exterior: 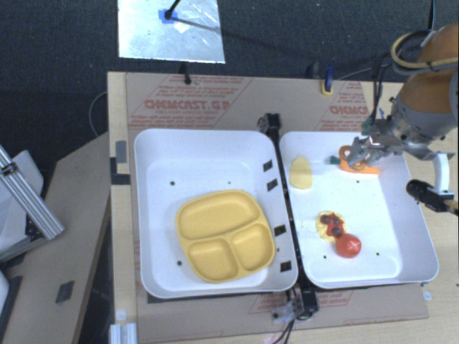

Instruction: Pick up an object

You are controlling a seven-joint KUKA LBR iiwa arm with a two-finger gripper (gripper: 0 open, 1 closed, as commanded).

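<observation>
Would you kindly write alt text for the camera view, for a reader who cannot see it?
A grey robot arm reaches from the right, its gripper low over a small orange object at the far edge of the right white bin. That bin also holds a pale yellow piece and a red tomato-like toy; the left bin holds a yellow divided tray.

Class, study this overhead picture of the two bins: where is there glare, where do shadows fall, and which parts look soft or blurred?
Camera view: glare washes the silvery sheet at the top; lighting over the white bins is even, with a faint shadow beneath the yellow tray; the pincer and the orange item under it look soft and hard to resolve; the red tomato stays fairly crisp.
</observation>
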